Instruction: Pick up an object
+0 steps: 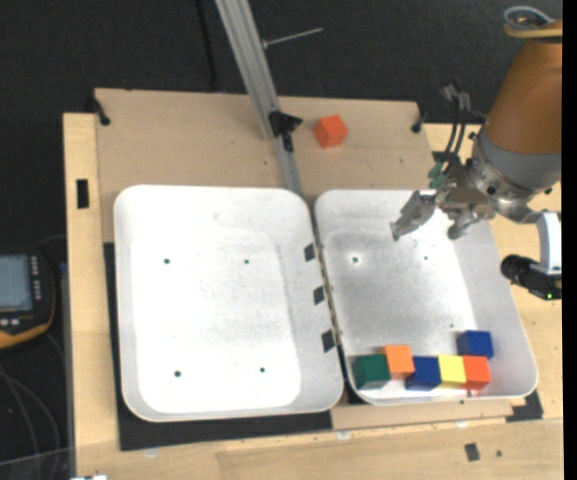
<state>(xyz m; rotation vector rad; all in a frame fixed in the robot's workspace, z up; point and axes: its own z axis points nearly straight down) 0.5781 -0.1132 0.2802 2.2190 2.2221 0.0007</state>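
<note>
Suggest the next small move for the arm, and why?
Probably carry the hand toward the near edge of the right bin, above the row of blocks there. It hangs open over the bin's far end with nothing between its fingers, while the green block, orange block and their neighbours sit clustered at the near wall.

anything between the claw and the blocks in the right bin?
Nothing visible. The claw hangs over the far part of the right bin, and the bin floor between it and the block cluster along the near wall is bare. The blocks sit packed together against that wall, which may crowd a grasp.
</note>
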